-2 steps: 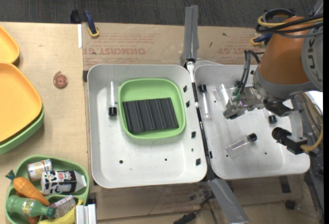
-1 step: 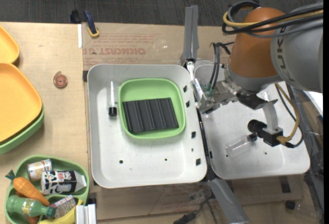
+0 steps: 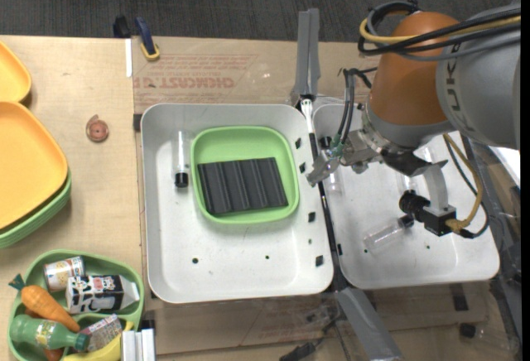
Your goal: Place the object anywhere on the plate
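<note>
Orange-banded arm [image 3: 414,69] hides the claw [image 3: 330,162], grip unreadable, at the bins' divider, green plate [image 3: 243,144] just left.

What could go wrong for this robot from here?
1. The hand sits right at the wall between the two white bins; moving toward the green plate, it might clip that wall.
2. A dark ridged block already covers much of the plate, so little bare space is left and a placed item might slide off.
3. A marker lies beside the plate and could get knocked.
</note>
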Tool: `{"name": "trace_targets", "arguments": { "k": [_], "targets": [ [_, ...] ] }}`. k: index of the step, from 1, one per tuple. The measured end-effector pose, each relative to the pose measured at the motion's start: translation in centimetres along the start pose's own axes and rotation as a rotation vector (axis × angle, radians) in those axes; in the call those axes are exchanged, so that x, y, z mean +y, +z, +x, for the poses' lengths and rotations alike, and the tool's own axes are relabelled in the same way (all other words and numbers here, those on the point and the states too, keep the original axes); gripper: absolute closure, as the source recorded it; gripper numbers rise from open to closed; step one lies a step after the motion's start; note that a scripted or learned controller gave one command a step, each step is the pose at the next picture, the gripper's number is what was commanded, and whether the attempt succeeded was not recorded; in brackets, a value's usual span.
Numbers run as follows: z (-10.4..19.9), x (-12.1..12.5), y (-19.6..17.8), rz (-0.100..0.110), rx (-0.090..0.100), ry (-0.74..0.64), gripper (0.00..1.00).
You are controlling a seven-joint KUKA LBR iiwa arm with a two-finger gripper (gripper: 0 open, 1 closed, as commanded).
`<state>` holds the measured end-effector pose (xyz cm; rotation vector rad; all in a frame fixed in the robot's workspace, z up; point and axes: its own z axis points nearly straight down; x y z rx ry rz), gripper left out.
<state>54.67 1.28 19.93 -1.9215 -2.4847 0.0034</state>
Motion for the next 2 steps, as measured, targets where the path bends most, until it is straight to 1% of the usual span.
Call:
{"name": "trace_targets", "arguments": {
  "k": [1, 2],
  "targets": [
    [-4.4, 4.2, 0.9, 0.000, -0.001, 0.110, 0.00],
    [0.9, 2.6, -3.2, 0.000, 0.000, 0.126, 0.00]
  ]
}}
